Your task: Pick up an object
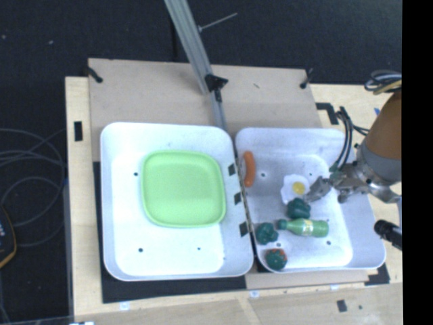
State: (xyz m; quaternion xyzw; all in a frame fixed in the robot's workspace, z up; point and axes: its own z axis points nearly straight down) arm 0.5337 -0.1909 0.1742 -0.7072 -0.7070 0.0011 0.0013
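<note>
Camera view: gripper [323,189] sits low over the right bin [318,139], arm coming in from the right. Can't tell how wide it's open from this angle; nothing visibly in its grasp.

Pick candidates are all in the right bin: egg [295,185] just left of the gripper, dark green lump [298,208] just near of that, bottle [306,227] lying flat beside the lump, green pepper [266,232], strawberry [275,256] at the near edge, sausage [248,168] against the left wall. Left bin [122,181] has a green plate [183,188].

Risks as I see them:
- egg, lump and bottle are packed close, so a descent here may clip two at once or wedge one aside
- egg is flat, likely to slip out
- bottle could roll when nudged
- sausage at the wall leaves little finger room
</note>
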